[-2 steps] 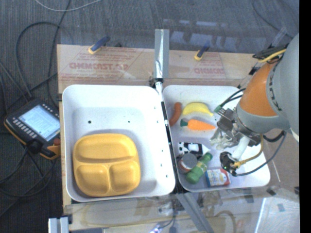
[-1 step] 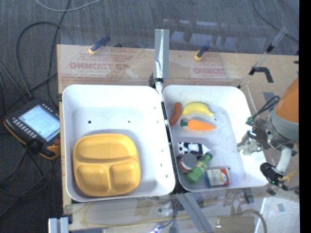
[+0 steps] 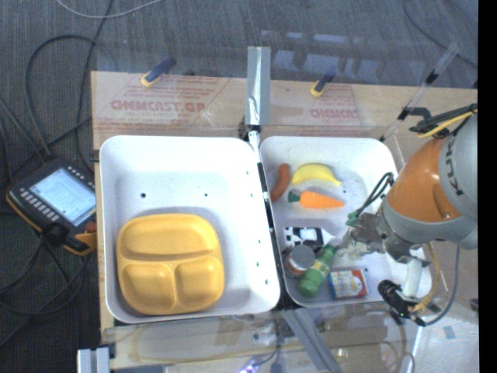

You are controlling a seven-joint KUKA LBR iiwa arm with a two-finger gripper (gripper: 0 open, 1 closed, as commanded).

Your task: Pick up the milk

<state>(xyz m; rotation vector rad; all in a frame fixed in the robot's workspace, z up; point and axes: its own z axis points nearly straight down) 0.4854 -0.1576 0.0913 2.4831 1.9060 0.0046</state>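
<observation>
The milk [image 3: 304,235] is a small carton with black and white cow patches. It lies on its side in the middle of the right bin [image 3: 371,155], just below the carrot. My gripper [image 3: 353,235] hangs over the right bin, to the right of the milk and a short way apart from it. The grey and orange wrist behind it covers the bin's right side. Nothing shows in the gripper's grasp.
Around the milk lie a carrot [image 3: 320,200], a banana [image 3: 316,175], a sausage [image 3: 280,181], a round can [image 3: 295,261], a green bottle [image 3: 314,270] and a small red and blue box [image 3: 347,284]. The left bin [image 3: 178,162] holds a yellow compartment tray [image 3: 170,263].
</observation>
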